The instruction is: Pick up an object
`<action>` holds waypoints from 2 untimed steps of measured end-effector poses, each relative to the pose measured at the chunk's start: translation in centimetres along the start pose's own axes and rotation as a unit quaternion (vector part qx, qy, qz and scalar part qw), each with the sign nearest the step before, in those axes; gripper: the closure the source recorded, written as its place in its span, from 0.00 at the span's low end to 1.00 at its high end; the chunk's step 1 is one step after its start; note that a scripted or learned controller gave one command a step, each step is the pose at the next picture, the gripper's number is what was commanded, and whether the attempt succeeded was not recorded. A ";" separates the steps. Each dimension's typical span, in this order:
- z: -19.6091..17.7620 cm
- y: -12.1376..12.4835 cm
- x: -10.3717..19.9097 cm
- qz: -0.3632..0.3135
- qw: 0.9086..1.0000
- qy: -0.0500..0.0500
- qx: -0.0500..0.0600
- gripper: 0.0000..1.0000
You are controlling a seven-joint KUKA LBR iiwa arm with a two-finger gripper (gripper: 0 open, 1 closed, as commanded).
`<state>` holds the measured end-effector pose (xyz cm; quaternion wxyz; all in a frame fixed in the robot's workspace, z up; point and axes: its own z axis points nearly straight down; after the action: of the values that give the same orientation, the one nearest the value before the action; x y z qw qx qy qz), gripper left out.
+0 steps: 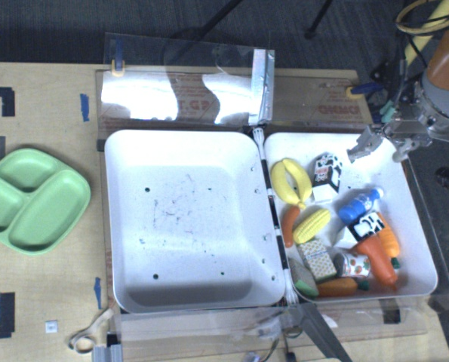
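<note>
On the far left of the bench lies a green divided plate (34,200), 3 compartments, well apart from the bins. Next is the left bin (126,153), white and shallow, w/ only small dark marks on its floor. Behind it stands a clear plastic sheet (186,85), upright.

The right bin (422,225) touches the left one along the middle rim. In it, from left: a yellow banana (290,180) near the rim, below it a corn cob (312,224) and an orange carrot piece (290,222) just beside. A small black-white cow-pattern box (327,169) is right of the banana. Further right a blue bottle (358,204), then a big orange carrot (381,252) toward the front-right corner. Some small packets lie at the front wall, too crowded to tell exactly.

The gripper (381,146) hangs over the back-right corner of the right bin, its 2 fingers spread wide apart, nothing between them. It is above the toys, not touching any.
</note>
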<state>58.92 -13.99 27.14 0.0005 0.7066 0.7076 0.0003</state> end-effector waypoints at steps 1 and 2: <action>8.6 -5.4 -0.4 0.117 0.993 0.001 0.001 0.00; 9.7 -5.0 3.8 0.104 0.995 0.001 0.001 0.00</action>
<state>53.91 -10.21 17.47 -0.0010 0.7761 0.6306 0.0000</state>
